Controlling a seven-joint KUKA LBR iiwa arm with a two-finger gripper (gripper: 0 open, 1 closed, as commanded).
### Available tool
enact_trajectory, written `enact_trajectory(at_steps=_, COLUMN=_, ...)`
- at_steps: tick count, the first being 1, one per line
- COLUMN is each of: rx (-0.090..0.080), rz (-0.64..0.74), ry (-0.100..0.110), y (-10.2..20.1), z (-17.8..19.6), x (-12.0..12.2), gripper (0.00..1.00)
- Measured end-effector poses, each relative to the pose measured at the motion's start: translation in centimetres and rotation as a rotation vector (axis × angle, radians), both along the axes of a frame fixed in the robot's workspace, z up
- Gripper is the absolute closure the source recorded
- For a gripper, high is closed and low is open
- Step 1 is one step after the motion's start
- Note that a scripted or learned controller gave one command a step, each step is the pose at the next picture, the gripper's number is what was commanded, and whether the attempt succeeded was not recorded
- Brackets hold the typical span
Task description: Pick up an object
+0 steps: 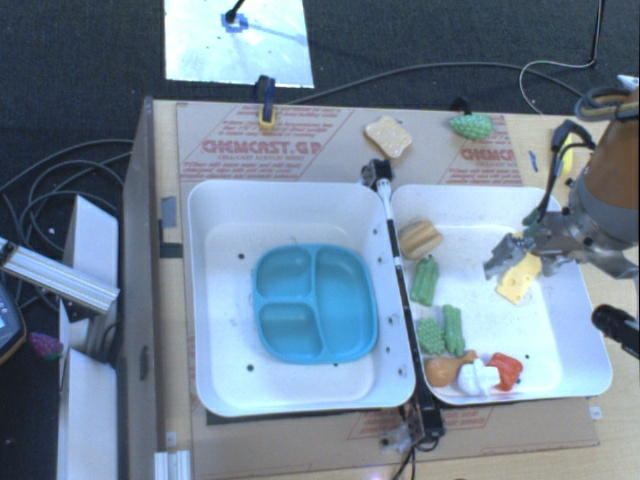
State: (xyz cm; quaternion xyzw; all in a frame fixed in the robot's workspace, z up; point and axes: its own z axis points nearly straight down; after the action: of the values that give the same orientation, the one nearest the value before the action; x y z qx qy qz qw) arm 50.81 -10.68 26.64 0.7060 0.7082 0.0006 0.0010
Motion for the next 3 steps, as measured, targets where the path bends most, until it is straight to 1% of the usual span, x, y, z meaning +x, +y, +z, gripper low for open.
enact_trajectory(at_steps=1, rx=0.0, rz=0.0, ry=0.001, y=1.0, z=-6.0, x=9.7, gripper=0.0)
enact_trajectory(at_steps=2, rx=0.001, rz=0.001, ry=0.004, y=2.3, z=-15.3, x=11.9, gripper=0.0)
enact_trajectory(at_steps=3, rx=-0.002, rz=-0.002, ry=-0.005, y=-2.8, z=-5.0, x=16.2, gripper=0.0)
